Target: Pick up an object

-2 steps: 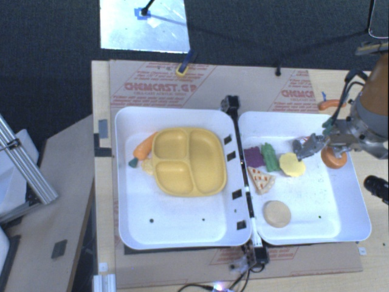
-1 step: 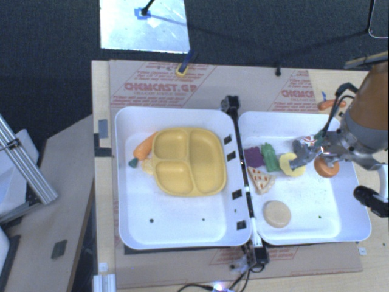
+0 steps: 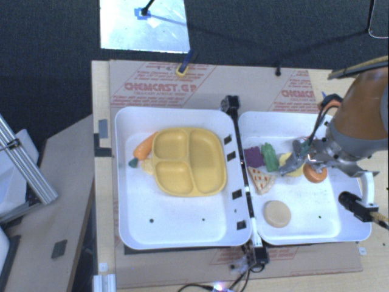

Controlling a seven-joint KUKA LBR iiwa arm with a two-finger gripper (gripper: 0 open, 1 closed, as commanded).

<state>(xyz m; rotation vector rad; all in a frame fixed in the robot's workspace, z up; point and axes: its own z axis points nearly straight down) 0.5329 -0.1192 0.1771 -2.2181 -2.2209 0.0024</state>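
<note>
Your gripper sits low in right bin, amid toy food cluster; cannot tell claw state. Nearest targets: yellow piece touching at 9 o'clock, orange piece at 4 o'clock. Low stance suggests grasp attempt.

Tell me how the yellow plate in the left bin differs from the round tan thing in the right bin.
The yellow plate is far larger than the round tan disc. The plate is a rounded square split into compartments; the disc is a plain flat circle. The plate is bright yellow, the disc pale tan. The plate partly covers an orange carrot at its left edge; the disc lies by itself, touching nothing. Both lie flat on a white bin floor.
</note>
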